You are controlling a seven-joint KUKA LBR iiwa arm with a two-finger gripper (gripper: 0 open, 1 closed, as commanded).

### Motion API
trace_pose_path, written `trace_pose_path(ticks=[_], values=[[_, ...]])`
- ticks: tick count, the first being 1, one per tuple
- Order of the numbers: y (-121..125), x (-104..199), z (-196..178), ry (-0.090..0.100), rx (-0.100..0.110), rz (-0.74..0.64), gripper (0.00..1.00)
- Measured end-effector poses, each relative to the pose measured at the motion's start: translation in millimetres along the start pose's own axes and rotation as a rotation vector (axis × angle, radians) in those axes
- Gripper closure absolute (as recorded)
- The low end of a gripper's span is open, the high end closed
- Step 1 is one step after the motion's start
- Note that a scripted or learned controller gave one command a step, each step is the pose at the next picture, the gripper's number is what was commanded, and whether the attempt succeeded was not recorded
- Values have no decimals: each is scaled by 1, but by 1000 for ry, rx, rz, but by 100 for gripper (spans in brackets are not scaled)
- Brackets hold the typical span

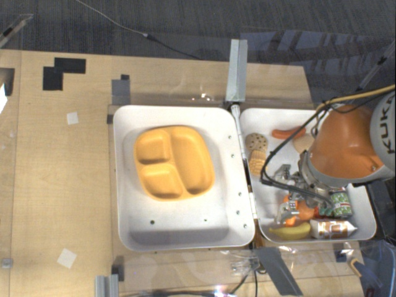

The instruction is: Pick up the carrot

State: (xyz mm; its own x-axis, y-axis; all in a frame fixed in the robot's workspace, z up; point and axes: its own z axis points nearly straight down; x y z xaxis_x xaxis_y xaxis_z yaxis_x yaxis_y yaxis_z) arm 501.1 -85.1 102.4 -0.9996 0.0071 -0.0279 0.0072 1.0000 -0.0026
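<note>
Camera view has my grey two-finger gripper (293, 204) down in the right white bin (365, 224), right over the small orange carrot (299, 212). Can't tell its grip state. Yellow banana (291, 231) sits just beside, so I could easily snag that instead.

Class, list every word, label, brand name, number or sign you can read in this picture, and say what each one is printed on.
"KU", the start of a word cut off by the picture's edge, on the grey arm.
Green packet in the right bin: printing too blurred to read.
White and brown carton beside the banana: print too small to read.
</note>
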Motion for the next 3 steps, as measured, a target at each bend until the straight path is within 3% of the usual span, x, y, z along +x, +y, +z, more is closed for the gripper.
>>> trace_pose_path(ticks=[1, 2, 3], values=[[1, 9, 12, 9, -1, 42, 0], [2, 5, -1, -2, -1, 38, 100], [2, 5, 0, -1, -1, 37, 0]])
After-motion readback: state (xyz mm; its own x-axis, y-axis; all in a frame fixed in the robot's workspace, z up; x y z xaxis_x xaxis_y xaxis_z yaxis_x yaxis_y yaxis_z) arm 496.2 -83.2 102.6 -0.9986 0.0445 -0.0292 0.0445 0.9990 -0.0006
